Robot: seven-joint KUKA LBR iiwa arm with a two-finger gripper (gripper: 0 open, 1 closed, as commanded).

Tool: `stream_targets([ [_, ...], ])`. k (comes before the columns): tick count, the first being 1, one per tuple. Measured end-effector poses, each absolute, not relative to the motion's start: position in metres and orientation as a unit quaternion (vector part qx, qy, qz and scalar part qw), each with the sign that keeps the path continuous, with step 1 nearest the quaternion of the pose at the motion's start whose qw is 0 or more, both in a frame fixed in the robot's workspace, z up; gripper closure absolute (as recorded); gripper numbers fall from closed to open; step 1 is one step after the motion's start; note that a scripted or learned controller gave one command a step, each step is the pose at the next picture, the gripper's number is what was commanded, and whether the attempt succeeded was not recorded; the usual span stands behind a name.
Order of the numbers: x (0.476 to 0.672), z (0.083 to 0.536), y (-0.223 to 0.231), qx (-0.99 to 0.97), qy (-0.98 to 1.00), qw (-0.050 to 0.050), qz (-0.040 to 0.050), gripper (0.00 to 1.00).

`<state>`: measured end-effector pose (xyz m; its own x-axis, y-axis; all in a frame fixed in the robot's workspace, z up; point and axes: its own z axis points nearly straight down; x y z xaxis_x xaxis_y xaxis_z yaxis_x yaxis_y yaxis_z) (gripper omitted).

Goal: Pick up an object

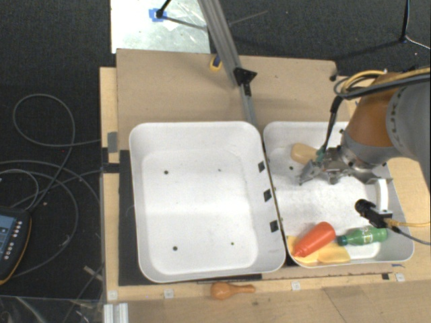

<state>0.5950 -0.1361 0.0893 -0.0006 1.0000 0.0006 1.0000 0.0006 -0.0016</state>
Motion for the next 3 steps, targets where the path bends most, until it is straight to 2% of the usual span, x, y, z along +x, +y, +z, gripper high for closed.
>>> stream_targets([
  [1, 0.596, 0.102, -0.137, -0.707, -0.707, -0.001, -0.0012, 1.00],
  [3, 0.606, 0.214, -0.129, -0.705, -0.709, -0.003, -0.0022, 1.00],
])
